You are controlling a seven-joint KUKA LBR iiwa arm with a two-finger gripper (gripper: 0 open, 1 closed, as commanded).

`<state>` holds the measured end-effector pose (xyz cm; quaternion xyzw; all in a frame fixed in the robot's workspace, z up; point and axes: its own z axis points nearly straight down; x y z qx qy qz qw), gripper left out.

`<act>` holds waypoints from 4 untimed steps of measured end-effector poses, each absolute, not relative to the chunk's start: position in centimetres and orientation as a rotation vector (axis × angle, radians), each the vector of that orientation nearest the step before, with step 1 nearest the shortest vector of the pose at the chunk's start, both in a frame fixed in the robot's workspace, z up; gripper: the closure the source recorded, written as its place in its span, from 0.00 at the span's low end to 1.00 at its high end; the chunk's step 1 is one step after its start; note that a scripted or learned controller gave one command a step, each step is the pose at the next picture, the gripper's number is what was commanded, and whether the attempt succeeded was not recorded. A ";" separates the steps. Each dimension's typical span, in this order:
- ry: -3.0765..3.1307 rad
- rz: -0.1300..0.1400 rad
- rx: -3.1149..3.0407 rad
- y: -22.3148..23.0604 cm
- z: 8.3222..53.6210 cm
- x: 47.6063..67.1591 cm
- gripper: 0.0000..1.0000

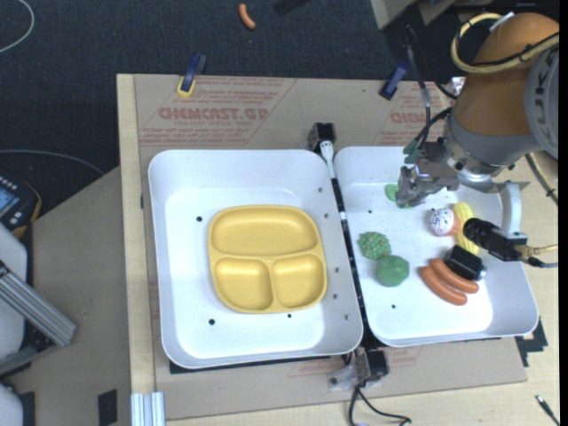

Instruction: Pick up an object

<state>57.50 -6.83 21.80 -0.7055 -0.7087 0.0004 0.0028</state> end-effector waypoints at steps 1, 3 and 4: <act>-2.222 0.002 -2.212 -2.0 21.4 54.2 1.00; -2.218 0.003 -2.219 2.8 23.3 51.8 1.00; -2.221 -0.001 -2.221 2.4 23.4 52.1 1.00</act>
